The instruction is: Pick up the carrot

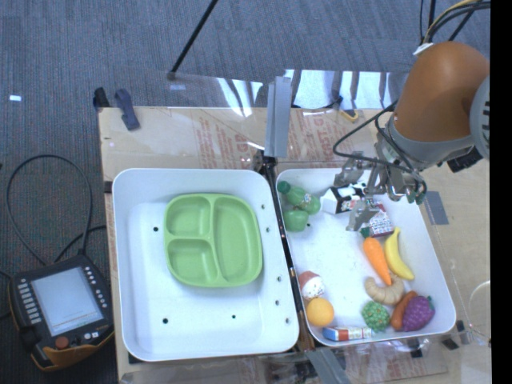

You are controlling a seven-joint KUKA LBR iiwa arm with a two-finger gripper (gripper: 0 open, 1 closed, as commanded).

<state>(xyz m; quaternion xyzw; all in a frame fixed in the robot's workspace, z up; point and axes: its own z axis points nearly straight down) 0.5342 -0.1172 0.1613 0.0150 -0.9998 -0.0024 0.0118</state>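
Observation:
The carrot (376, 260) lies in the right bin (336, 254), orange with a green top, its tip pointing toward the front. A yellow banana (398, 254) lies right against its right side. My gripper (364, 205) hangs over the back of the right bin, just behind the carrot and apart from it. It sits beside a small white carton (346, 200) and a small red-and-white box (381, 223). Nothing shows in its grasp.
The left bin (144, 294) holds a green divided plate (214, 240). The right bin also has green peppers (298, 207), an orange (320, 311), a red-and-white toy (310, 282), a ginger root (384, 290), broccoli (374, 316), purple grapes (418, 312) and a small tube (347, 334).

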